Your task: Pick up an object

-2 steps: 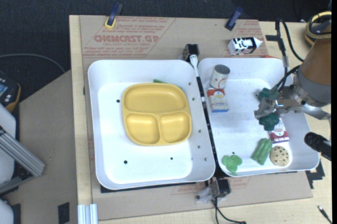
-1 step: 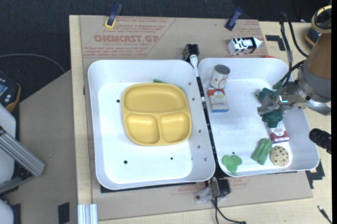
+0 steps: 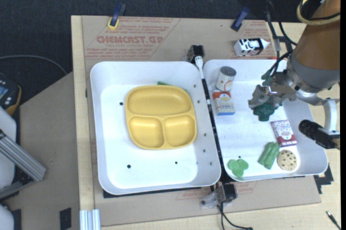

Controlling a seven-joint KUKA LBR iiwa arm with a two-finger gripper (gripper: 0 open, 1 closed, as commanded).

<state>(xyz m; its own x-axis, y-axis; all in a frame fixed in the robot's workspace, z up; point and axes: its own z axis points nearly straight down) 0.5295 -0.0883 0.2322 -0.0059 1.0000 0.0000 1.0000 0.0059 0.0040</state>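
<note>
My gripper [image 3: 264,99] hangs over the middle of the right bin [image 3: 243,139]. Directly under it lies a dark green object [image 3: 266,112], its top hidden by the gripper; I cannot tell whether the two touch. A small can [image 3: 225,79] stands at the bin's back left, with a red and white box [image 3: 224,103] lying in front of it. A red packet [image 3: 284,133], a green pickle-like piece [image 3: 268,155], a cookie [image 3: 287,159] and a green leafy piece [image 3: 237,165] lie toward the front.
The left bin [image 3: 108,131] holds a yellow divided plate [image 3: 160,116], with a bit of green [image 3: 164,83] showing behind it. A black and white object [image 3: 251,46] lies on the bench behind the right bin. Clamps sit at the bins' joint.
</note>
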